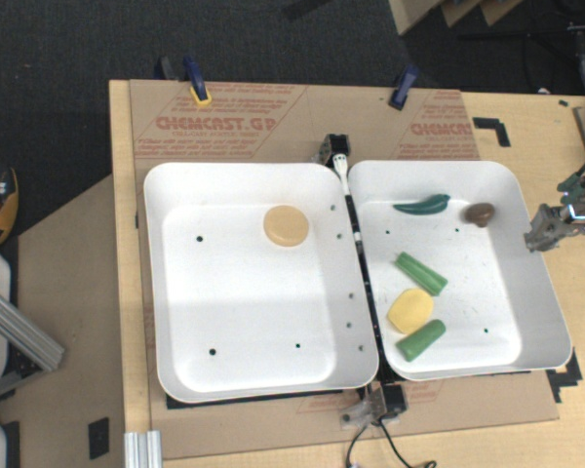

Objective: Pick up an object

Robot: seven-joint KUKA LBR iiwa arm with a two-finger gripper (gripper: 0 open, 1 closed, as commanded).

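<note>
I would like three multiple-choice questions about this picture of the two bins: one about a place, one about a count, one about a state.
1. Where does the round tan disc lie?
A. left white bin
B. right white bin
C. on the brown board

2. How many things lie in the right white bin?
A. three
B. five
C. seven

3. Where is the grey metal gripper?
A. over the tan disc
B. at the right bin's right rim, away from every object
C. between both bins

Answers:
1. A, the disc sits alone in the upper part of the left bin.
2. B, a dark green curved pepper, a small brown lump, two light green cylinders and a yellow lump.
3. B, it is at that rim, touching no object.
</note>
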